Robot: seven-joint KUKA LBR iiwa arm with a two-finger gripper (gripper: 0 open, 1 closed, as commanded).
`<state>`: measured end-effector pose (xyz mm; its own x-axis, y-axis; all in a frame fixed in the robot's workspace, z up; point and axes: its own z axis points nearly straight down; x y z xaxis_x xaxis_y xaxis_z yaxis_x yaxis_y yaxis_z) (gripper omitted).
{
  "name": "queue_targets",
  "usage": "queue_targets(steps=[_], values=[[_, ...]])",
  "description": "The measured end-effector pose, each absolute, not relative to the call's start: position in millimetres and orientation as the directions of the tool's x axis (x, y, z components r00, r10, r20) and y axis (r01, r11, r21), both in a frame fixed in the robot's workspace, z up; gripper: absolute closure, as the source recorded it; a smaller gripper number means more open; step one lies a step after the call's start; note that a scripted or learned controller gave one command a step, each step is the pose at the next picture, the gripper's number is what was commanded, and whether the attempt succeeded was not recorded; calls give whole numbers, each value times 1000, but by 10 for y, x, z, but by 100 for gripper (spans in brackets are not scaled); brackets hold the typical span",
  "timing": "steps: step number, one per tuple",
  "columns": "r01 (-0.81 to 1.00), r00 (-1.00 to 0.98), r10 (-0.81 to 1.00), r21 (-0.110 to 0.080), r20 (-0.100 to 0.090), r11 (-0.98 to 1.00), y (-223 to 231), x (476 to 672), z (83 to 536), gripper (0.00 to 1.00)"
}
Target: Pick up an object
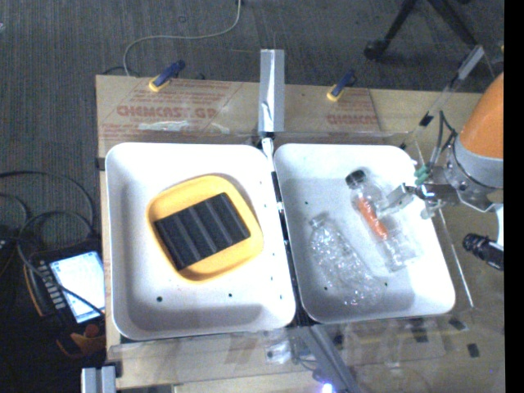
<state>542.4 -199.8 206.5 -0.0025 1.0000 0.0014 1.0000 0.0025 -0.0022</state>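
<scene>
Dark carpet floor (98, 23), chair base (426, 6)

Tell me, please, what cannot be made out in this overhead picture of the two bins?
- Gripper: too small and blurred in the camera view to judge its fingers.
- Arm: cut off by the right edge.
- Clear plastic bottle with black cap: label text too small to read.
- Crumpled clear plastic in the right bin: transparent, outline and identity unclear against white.

the two bins (131, 170) looked like smooth white plastic with a soft sheen. the yellow tray (168, 211) in the left of the frame was glossy plastic, its black ribbed insert (202, 229) matt. right of centre, a clear plastic bottle (381, 219) and crinkled transparent plastic (334, 252) glinted. the bench (164, 109) looked like matt wood.
</scene>
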Motion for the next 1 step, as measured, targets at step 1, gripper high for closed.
queue_targets(steps=[1], values=[[990,-143,990,-1,2,143,-2153,5683,1017,0]])
